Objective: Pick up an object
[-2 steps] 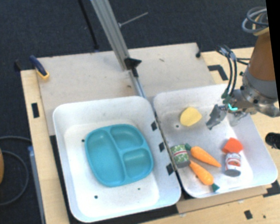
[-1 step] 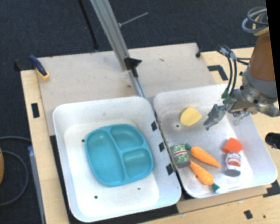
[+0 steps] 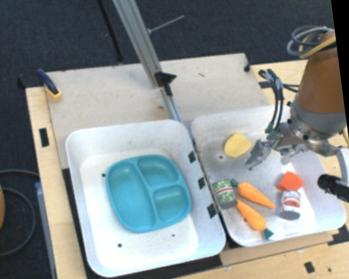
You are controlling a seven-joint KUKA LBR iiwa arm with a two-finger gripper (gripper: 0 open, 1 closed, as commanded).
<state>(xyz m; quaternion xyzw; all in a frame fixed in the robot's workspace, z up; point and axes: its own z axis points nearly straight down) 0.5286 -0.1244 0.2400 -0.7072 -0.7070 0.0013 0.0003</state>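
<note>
Where bins [image 3: 77, 148] sit, two carrots [image 3: 256, 194], one tray [image 3: 148, 191]

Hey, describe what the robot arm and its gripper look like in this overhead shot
The arm enters from the right: a rounded grey body with a broad orange band above the wrist. Dark cables loop along its left side, and paler coiled cable sits behind its top. The gripper is a small grey metal assembly with thin fingers.

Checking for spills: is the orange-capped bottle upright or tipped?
Tipped: the bottle lies on its side on the right bin floor.
</note>
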